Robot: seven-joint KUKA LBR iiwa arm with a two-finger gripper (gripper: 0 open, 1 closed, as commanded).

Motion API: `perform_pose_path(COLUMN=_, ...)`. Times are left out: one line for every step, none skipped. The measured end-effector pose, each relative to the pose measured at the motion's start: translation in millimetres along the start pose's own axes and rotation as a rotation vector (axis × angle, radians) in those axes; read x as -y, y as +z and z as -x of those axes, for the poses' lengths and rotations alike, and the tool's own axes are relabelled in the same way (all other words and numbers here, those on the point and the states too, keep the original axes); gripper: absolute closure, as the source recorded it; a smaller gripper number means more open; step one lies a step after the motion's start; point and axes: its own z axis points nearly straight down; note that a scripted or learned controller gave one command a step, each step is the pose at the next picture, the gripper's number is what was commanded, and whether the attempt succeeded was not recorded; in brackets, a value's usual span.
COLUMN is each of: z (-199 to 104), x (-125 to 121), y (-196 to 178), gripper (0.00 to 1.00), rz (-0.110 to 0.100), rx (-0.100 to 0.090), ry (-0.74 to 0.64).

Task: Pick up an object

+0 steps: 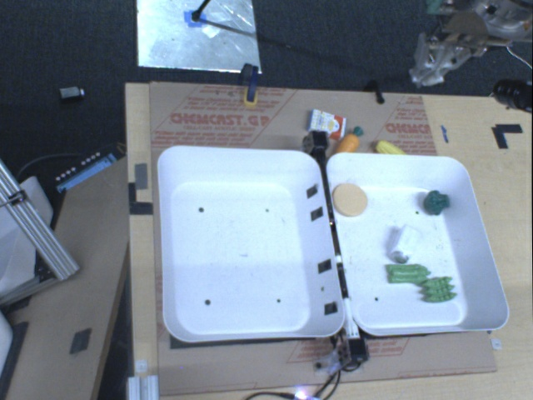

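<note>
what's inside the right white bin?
Right white bin holds a tan round disc, dark green lump, white cylinder and two green pieces. Nothing looks covered.

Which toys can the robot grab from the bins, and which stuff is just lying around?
For the job, in the right bin:
tan disc
dark green lump
white cylinder
two green pods
gripper, up high

Just lying about, outside the bins:
carrot
yellow piece
small box
clamp
metal sheet
</note>
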Motion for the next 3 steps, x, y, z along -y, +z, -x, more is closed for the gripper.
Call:
perform_pose_path(z=-46.9, x=37.9, y=78.6, gripper=1.00, rz=-0.026, rx=-0.002, ry=-0.001)
perform_pose_path(z=-73.4, x=85.4, y=125.4, gripper=1.00, rz=-0.026, rx=-0.002, ry=-0.001)
perform_pose_path(z=-130.0, x=122.9, y=145.1, gripper=1.00, rz=-0.022, rx=-0.003, ry=-0.003)
